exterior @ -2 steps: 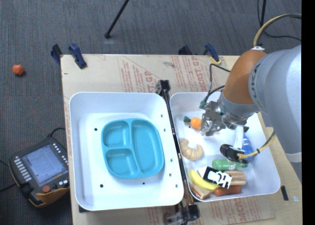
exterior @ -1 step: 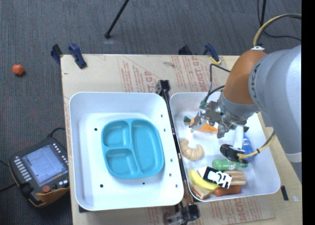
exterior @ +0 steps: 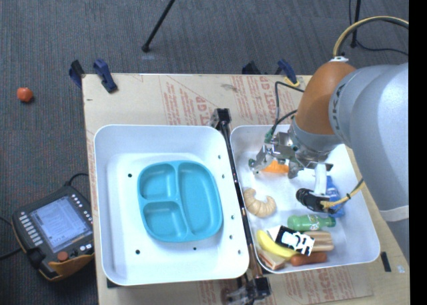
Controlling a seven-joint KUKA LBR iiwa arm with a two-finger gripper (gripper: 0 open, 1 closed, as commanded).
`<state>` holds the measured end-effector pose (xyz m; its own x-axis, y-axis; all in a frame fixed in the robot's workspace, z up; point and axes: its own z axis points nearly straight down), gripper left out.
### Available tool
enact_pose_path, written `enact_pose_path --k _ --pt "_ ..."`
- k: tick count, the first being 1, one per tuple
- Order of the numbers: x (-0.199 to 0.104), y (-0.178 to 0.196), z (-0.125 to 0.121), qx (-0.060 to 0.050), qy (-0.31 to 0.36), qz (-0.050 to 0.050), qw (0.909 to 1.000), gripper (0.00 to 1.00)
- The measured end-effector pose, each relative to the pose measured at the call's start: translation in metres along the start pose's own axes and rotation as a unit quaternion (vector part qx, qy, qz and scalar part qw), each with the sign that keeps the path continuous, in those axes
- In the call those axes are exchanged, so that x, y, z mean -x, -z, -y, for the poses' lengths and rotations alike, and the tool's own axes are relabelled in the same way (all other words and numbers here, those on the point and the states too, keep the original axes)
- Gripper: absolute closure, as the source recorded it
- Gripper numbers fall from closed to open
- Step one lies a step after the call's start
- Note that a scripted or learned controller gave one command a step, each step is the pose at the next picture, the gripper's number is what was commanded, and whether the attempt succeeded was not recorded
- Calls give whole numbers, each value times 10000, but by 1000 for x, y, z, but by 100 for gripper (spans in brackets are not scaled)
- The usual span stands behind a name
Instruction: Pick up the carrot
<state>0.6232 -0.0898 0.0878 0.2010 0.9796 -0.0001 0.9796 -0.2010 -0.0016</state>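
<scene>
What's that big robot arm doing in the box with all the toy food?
The arm's gripper is down in the right bin, right at the orange carrot. The carrot lies on the bin floor, so it isn't lifted yet. A croissant, a banana and other toy foods lie nearby. The left bin holds a blue divided plate.

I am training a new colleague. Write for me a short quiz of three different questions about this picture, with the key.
1. True or false: the blue tray lies in the same bin as the carrot.
2. What lies directly nearer the camera than the carrot? A) croissant B) banana C) green bottle
3. Fill in: the gripper is over the ___ bin.

Key: 1 false; 2 A; 3 right.
</scene>
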Motion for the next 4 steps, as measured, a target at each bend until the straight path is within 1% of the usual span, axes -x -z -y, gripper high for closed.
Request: enact_pose_path --k 1,2,3,4 --pt "1 10 0 -5 -1 -2 10000 100" --pt "0 10 0 -7 0 -2 10000 0" --pt "-5 0 -8 2 980 -3 9952 0" --pt "51 0 -32 3 1122 2 9937 0"
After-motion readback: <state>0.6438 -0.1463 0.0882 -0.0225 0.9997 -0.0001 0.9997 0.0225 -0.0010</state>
